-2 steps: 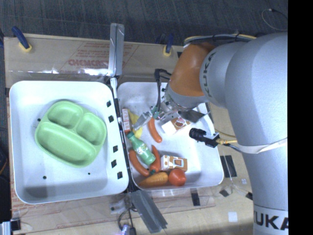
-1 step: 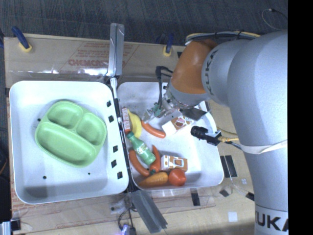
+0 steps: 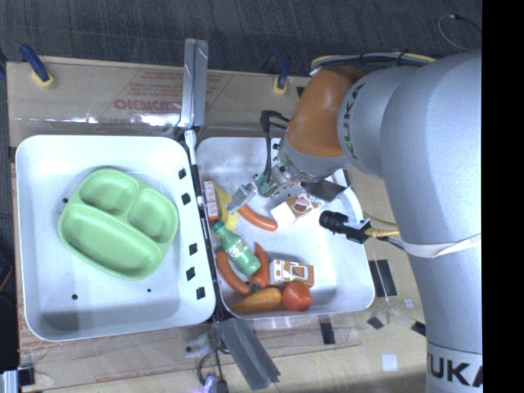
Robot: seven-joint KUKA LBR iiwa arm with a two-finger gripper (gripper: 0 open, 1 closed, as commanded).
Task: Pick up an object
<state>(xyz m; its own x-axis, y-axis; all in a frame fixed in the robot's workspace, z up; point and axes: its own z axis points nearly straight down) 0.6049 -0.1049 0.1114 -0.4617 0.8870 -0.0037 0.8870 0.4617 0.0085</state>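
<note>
My gripper [image 3: 255,190] hangs low over the upper middle of the right bin [image 3: 348,277], reaching in from the orange-banded wrist [image 3: 319,125]. Just below it lies an orange sausage [image 3: 259,218], with a yellow piece [image 3: 232,217] to its left. A white block [image 3: 283,213] and a small brown-and-white carton [image 3: 305,204] sit right of the gripper. Nothing is visibly lifted off the bin floor. Further forward lie a green bottle [image 3: 237,250], a juice carton [image 3: 291,271], a red tomato [image 3: 296,296], a carrot [image 3: 257,301] and a brown sausage [image 3: 230,272].
The left bin [image 3: 49,301] holds a green divided plate [image 3: 119,222]. A red packet [image 3: 210,200] leans against the wall between the bins. The arm's grey body [image 3: 434,162] covers the bench's right side. A black cable plug [image 3: 342,224] juts over the right bin.
</note>
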